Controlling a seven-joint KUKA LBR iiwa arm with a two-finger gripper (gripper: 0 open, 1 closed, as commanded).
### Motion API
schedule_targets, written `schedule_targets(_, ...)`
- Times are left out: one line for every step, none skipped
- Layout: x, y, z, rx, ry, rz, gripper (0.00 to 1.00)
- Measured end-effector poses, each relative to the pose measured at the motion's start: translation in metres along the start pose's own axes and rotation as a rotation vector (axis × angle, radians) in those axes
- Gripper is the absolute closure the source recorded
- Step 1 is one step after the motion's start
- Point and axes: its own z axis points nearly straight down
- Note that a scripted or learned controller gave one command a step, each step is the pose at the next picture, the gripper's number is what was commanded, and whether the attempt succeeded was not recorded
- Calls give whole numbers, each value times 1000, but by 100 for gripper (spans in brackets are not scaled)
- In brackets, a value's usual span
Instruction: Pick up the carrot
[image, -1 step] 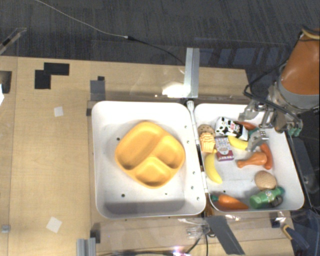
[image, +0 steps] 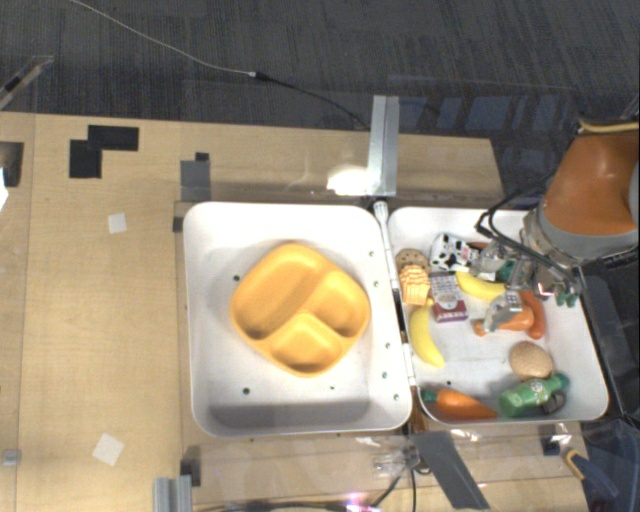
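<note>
The tool (image: 512, 290) hangs over the right bin (image: 590, 345) above an orange toy (image: 520, 318); its opening cannot be told. The carrot (image: 463, 404) lies by the front wall.

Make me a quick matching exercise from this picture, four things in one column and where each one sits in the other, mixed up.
Things:
1. carrot
2. yellow divided plate
3. green toy
4. cookie

Places:
A. middle of the left bin
B. right bin, top left corner
C. right bin, bottom edge, left side
D. right bin, bottom right corner

Pairs: 1-C, 2-A, 3-D, 4-B
</note>
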Motion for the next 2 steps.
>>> schedule_targets(3, -16, 23, 3, -16, -14, 0)
schedule_targets(27, -14, 45, 2, -18, 39, 0)
